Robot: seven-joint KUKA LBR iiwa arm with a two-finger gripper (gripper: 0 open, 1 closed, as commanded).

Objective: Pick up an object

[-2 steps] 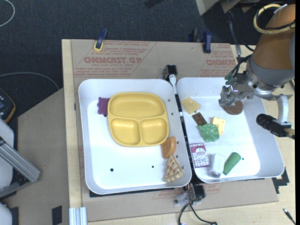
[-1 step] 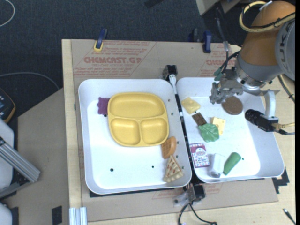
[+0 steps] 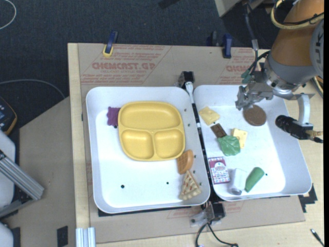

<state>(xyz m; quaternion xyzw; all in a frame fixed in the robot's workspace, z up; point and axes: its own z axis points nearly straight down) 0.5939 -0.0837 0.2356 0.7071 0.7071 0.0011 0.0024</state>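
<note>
Because my jaws (image 3: 249,100) hang just above and to the left of the flat brown round disc (image 3: 255,116) in the upper part of the right white bin (image 3: 295,161), I judge that disc to be my target. Whether the jaws are spread or pressed together I cannot tell. The disc lies flat, so I could slide off its thin edge or scrape the bin floor. Being round, it has no long axis and points nowhere. A pale yellow cracker-like piece (image 3: 208,115) lies well to its left.
</note>
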